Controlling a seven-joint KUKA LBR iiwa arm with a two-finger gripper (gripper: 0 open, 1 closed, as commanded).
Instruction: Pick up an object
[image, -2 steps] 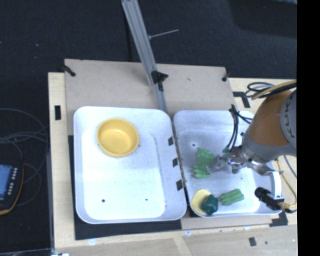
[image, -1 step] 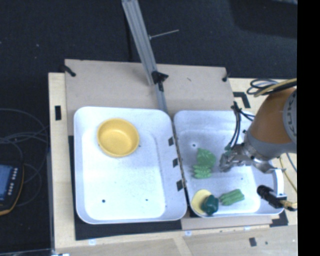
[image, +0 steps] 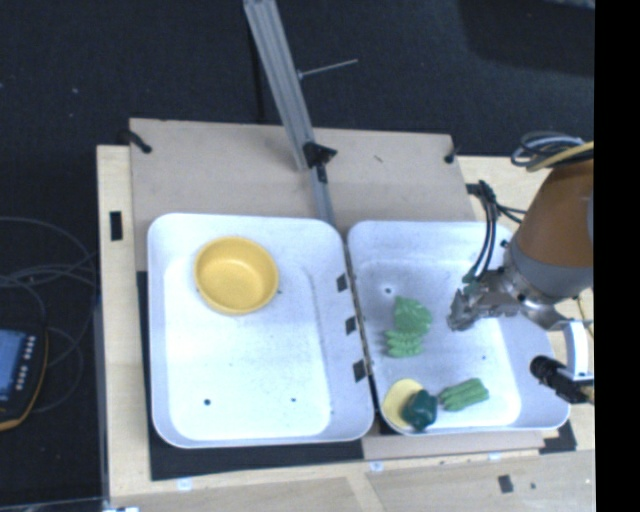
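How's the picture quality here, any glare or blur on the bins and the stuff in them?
Camera view: both white bins are brightly lit and partly washed out, and the dark surroundings lose detail. The green objects look soft, their shapes hard to make out. The yellow bowl reads clearly. The gripper is slightly blurred.
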